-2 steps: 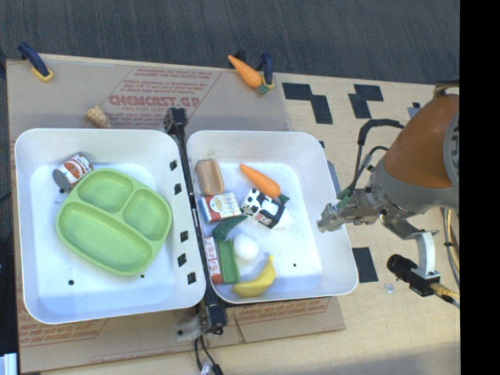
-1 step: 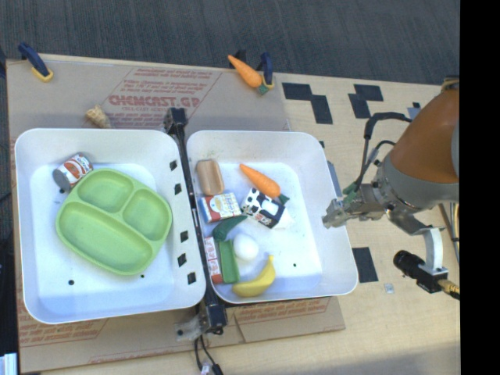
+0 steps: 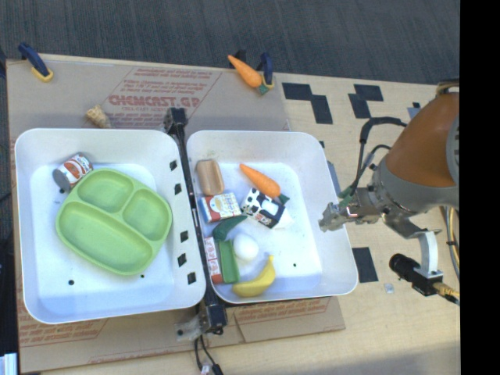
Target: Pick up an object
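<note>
Objects: your carrot (image 3: 260, 180), banana (image 3: 255, 280) and egg (image 3: 246, 248) lie in the right bin (image 3: 308, 148) | hand (image 3: 332, 217): over that bin's right rim, grip state you cannot tell | left bin (image 3: 31, 233): green plate (image 3: 114, 219), can (image 3: 73, 170)

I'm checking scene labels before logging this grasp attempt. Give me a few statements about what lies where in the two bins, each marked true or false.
1. The green divided plastic plate lies in the left white bin. True.
2. The yellow banana lies in the left bin. False: it lies in the right white bin, near its front edge.
3. A small tin can lies beside the plate's far left corner. True.
4. The gripper is over the plate. False: it is at the right bin's right rim.
5. An orange carrot lies inside the right bin. True.
</note>
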`<state>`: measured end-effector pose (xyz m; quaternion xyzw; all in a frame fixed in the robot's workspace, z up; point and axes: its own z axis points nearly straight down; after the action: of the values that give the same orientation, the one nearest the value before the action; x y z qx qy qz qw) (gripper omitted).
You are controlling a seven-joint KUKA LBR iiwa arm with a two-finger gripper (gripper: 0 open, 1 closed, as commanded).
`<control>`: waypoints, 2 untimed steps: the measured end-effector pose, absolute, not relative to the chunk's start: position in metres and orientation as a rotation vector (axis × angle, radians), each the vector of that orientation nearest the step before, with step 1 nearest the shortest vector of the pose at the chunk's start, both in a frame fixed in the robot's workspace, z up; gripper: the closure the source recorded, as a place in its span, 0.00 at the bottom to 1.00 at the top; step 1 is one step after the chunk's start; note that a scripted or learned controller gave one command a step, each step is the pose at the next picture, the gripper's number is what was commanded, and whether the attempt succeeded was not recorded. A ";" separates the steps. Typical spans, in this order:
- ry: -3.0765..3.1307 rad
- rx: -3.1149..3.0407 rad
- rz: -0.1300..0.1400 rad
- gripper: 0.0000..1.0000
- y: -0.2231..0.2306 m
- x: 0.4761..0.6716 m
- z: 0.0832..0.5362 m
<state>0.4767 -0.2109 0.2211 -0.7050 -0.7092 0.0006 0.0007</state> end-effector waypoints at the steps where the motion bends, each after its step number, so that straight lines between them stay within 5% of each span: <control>1: -2.232 -2.219 -0.002 1.00 -0.212 0.478 0.270; 2: -2.226 -2.213 0.002 1.00 -0.211 0.476 0.208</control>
<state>0.4765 -0.2107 0.2082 -0.7050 -0.7092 0.0006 0.0011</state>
